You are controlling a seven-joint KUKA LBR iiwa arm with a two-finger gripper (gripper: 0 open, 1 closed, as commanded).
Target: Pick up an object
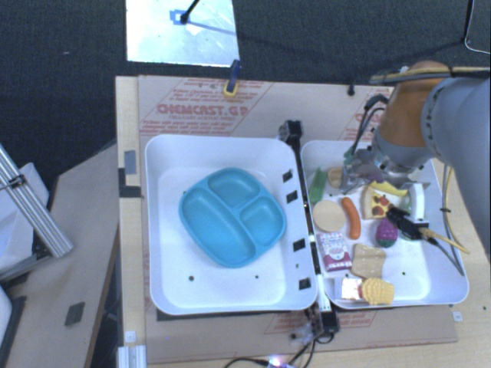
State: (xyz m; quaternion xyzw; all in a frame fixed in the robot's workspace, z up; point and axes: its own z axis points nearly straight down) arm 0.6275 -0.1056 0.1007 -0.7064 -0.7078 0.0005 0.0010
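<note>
Reaching into the right bin point(441, 278), your end effector point(354, 176) sits low among the toy food; you cannot tell its state. Just beside it lie a sausage point(351, 217) and a round cracker point(329, 215). A blue tray point(232, 217) fills the left bin point(165, 282).

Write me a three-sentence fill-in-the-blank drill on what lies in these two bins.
The blue divided plate lies in the ____ bin.
The toy sausage beside the round cracker is coloured ____.
The arm's gripper is over the ____ bin.

Missing words: left; orange; right
</note>
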